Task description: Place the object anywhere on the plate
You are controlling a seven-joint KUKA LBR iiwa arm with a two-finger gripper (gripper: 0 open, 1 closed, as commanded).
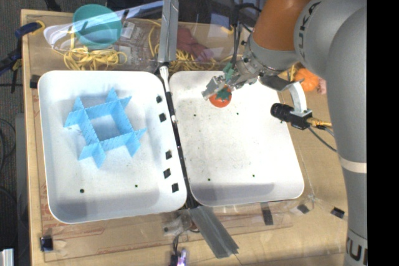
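A small red-orange round object (221, 100) lies at the far end of the right bin (249, 159), close to its back wall. My gripper (215, 91) is directly over it and hides its upper part. I cannot make out whether the gripper touches or holds it. A bit of green (230, 75) shows at the gripper, just above the red object. The grey arm with its orange band (280, 15) comes in from the upper right.
A blue lattice divider (103, 128) lies in the left bin (75, 196). Behind the bins sit a teal cup (96, 23), yellow cord (90, 58) and clear plastic. A black cylinder with a cable (283, 112) hangs over the right bin's right side.
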